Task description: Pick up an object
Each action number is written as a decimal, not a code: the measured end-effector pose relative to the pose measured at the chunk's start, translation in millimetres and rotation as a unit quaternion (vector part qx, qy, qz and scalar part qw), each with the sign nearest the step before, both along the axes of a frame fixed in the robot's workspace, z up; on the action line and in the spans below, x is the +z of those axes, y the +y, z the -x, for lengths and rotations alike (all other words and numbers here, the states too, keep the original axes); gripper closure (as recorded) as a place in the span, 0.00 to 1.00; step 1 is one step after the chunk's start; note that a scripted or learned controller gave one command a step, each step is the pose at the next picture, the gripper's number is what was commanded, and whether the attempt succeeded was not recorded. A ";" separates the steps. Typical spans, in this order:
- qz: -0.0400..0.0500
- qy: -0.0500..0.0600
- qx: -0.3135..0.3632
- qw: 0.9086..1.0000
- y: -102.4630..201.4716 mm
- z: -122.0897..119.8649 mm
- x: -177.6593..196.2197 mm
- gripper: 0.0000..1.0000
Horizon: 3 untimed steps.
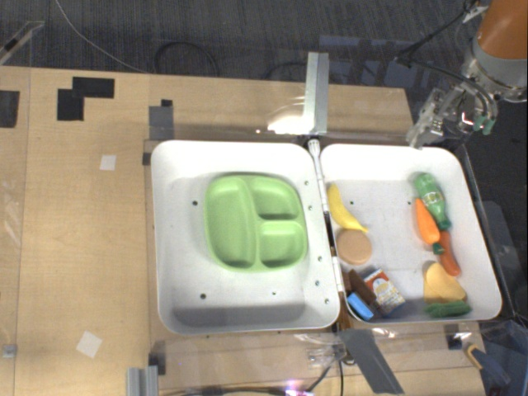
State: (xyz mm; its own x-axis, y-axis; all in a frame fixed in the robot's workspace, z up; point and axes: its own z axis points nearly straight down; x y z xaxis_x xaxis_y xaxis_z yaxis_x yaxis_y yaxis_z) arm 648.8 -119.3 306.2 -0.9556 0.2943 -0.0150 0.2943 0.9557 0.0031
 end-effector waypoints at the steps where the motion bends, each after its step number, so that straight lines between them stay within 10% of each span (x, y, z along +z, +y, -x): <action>1: -0.003 0.004 -0.149 0.989 49.6 -6.1 -32.6 1.00; 2: -0.004 0.003 -0.218 0.976 114.3 -3.9 -15.0 1.00; 3: -0.002 0.003 -0.163 0.987 69.0 -1.2 -51.0 1.00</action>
